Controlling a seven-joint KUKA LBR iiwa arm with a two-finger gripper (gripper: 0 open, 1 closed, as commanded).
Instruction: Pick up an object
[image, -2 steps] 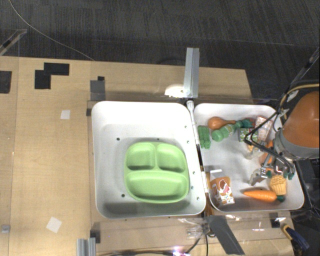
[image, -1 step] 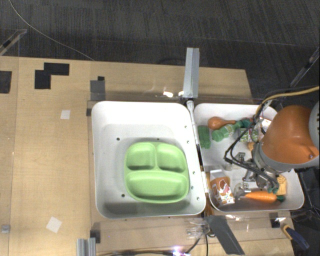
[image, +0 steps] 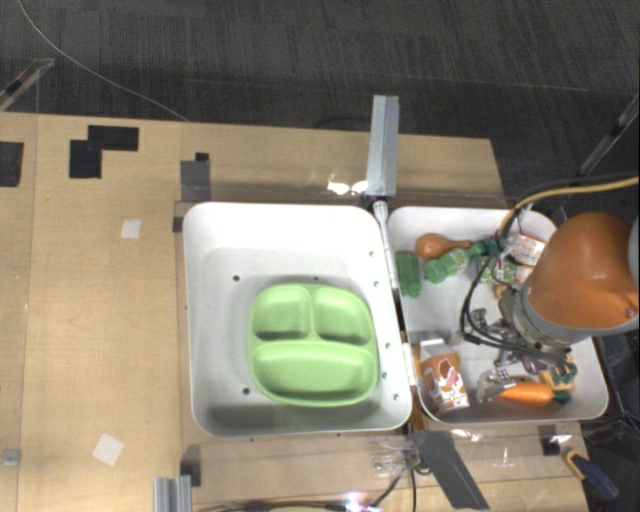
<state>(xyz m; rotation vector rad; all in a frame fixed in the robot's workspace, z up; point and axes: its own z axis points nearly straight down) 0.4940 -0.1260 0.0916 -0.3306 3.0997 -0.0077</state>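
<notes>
Claw (image: 520, 378) low in right bin (image: 598, 400) — just above carrot (image: 524, 395).

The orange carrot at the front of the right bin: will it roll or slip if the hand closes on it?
The carrot looks tapered and smooth, so it may squirt toward its thin end. Lying on its side, it could roll when nudged. The bin wall and the small box are close by and might stop it.

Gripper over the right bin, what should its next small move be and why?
Probably a short straight descent. The gripper hangs right above the orange carrot near the right bin's front wall, the arm's wrist hides its tips, and nothing visibly sits between them, so I can't yet call the carrot gripped.
</notes>
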